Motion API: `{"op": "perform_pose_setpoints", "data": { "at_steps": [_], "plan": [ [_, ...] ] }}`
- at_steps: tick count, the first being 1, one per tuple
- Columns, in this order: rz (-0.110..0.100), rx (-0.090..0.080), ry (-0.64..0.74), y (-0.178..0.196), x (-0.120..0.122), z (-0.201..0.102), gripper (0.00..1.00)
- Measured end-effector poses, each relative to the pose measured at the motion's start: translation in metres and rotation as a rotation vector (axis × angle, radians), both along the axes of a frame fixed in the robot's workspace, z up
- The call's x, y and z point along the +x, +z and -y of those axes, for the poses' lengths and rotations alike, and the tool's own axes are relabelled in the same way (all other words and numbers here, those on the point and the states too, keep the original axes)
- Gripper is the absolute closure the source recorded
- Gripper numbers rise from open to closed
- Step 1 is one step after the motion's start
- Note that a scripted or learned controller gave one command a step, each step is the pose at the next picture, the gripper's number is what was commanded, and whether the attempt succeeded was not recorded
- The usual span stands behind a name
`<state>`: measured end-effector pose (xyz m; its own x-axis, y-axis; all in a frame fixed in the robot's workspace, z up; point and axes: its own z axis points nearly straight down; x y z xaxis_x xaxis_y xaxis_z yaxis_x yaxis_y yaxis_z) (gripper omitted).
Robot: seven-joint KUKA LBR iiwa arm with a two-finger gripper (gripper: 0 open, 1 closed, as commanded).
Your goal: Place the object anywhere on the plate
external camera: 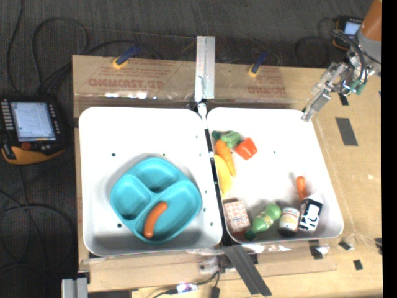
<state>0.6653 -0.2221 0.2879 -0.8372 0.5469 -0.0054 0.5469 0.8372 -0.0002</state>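
Observation:
A turquoise divided plate (pixel 144 189) lies in the left bin. An orange sausage-shaped toy (pixel 155 219) rests in the plate's near right compartment. My gripper (pixel 312 108) hangs at the upper right, above the far right corner of the right bin (pixel 273 166), with nothing visible between its fingers. In the right bin lie a carrot (pixel 224 155), a red-orange pepper (pixel 246 148), a yellow banana (pixel 221 171), a small orange piece (pixel 301 185), a boxed snack (pixel 236 215), a green vegetable (pixel 263 220), a small jar (pixel 288 220) and a black-and-white carton (pixel 311 213).
The left bin (pixel 105 141) meets the right one at a central divider (pixel 209 179). A metal post (pixel 205 67) stands behind the bins. A tablet pendant (pixel 30 124) lies on the floor at the left. Cables run along the back.

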Motion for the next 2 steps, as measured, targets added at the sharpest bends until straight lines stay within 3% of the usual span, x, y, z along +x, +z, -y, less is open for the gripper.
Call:
{"op": "perform_pose_setpoints", "data": {
  "at_steps": [1, 2],
  "plan": [
    [0.0, -0.001, 0.052, 0.037, -0.006, 0.0, 0.0],
    [-0.002, 0.001, 0.161, -0.005, -0.01, 0.0, 0.0]
  ]
}}
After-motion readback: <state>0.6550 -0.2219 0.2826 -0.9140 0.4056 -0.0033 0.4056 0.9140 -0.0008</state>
